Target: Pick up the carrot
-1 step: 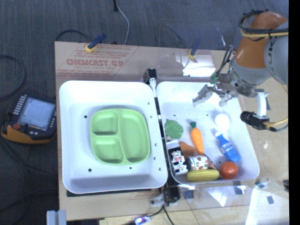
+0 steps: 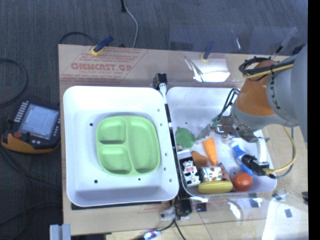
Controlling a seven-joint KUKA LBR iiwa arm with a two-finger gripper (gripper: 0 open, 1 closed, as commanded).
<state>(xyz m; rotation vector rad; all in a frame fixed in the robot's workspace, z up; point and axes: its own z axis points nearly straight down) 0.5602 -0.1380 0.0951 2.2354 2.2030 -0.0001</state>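
The carrot (image 2: 210,151), orange and tapered, lies in the right bin (image 2: 190,101) near its middle, pointing up and slightly left. My gripper (image 2: 214,129) hangs just above the carrot's upper tip, a little to its upper right, with the arm coming in from the right. The slant of the view hides how the gripper stands, and nothing shows held in it.
Around the carrot lie a second orange piece (image 2: 199,158), a green leafy item (image 2: 184,137), a blue and white bottle (image 2: 239,151), a red tomato (image 2: 242,181), a yellow item (image 2: 215,186) and small patterned boxes (image 2: 188,170). The left bin (image 2: 80,104) holds a green divided plate (image 2: 127,144).
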